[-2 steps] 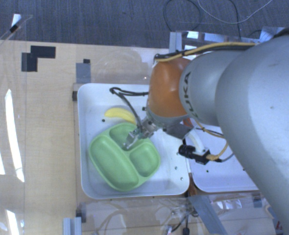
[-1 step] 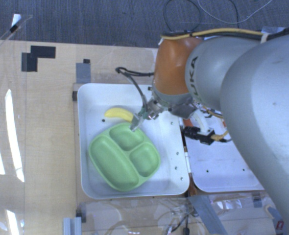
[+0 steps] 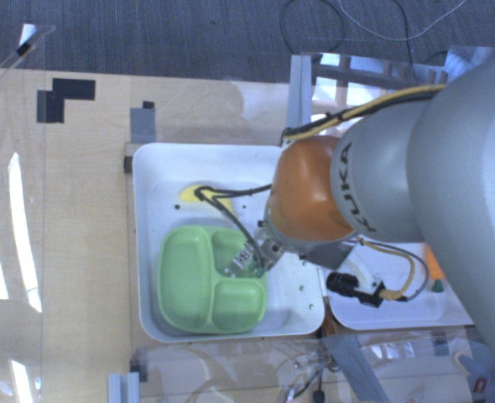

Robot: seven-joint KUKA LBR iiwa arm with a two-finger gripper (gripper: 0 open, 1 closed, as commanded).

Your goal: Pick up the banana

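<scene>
Arm [image 3: 415, 175] is seen reaching in from the right, w/ the orange band [image 3: 310, 190] hanging over the left bin [image 3: 147, 225]. Gripper [image 3: 249, 259] is lowered over the green divided tray [image 3: 207, 280], at the tray's upper right compartment.

Finger state: cannot be told. The tip is small and blurred, and partly covered by the wrist. Nothing is seen held.

Banana [image 3: 199, 194]: a yellow sliver is visible up and to the left of the gripper, on the bin floor just beyond the tray's far edge, near the bin's back wall. Well apart from the tip, not touched. Its right end is hidden under the orange band and a dark cable [image 3: 226, 212] that runs from the banana area down to the gripper.

In the way: the green tray lies directly under the tip, between it and the bin floor. Cable crosses the banana's near side.

Other items: right bin [image 3: 398, 313] is noted to the right of the gripper, mostly covered by the arm; a black connector [image 3: 348, 285] w/ yellow cable [image 3: 403, 280] sits over it. Small orange and green bits at its far right edge, not identifiable.
</scene>
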